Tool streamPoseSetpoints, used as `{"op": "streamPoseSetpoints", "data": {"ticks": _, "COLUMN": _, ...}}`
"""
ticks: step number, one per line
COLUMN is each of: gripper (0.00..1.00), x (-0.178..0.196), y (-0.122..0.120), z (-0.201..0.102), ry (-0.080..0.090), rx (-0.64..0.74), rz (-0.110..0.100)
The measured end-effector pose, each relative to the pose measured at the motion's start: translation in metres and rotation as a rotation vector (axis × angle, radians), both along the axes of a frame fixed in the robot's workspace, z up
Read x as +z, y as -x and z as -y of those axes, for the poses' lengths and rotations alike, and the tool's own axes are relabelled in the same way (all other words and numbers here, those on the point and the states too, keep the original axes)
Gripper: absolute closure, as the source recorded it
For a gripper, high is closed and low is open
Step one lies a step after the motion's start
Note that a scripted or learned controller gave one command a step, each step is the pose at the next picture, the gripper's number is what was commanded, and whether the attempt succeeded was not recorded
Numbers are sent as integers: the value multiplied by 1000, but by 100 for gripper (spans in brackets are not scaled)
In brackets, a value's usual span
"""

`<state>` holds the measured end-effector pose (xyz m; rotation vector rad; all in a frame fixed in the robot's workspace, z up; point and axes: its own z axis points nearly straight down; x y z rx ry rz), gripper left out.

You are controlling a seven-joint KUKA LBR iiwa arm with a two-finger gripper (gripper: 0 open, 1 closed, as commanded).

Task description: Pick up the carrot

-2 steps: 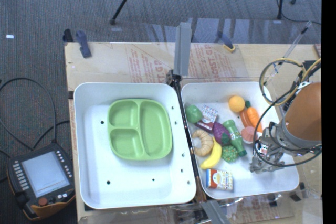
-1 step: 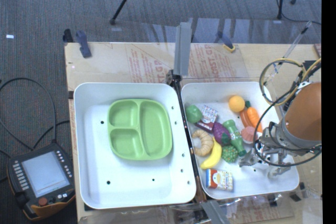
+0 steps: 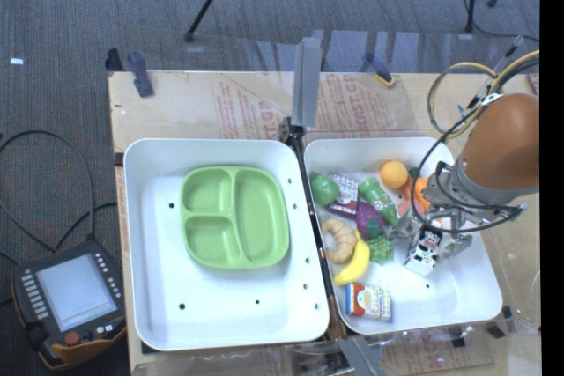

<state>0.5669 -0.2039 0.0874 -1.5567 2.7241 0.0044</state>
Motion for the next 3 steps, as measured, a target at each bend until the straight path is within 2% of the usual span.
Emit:
{"op": "streamPoseSetpoints", "data": {"ticks": 1, "gripper": 0, "x": 1, "y": -54, "z": -8, "ry": 0, "rx": -209, "rz": 0}}
{"op": "streamPoseSetpoints", "data": {"ticks": 2, "gripper": 100, "x": 11, "y": -54, "z": -8, "ry": -3, "rx": -216, "rz": 3}}
{"op": "streamPoseSetpoints", "data": {"ticks": 3, "gripper": 100, "x": 22, "y": -55, "z": -9, "ry": -8, "rx": -223, "rz": 6}}
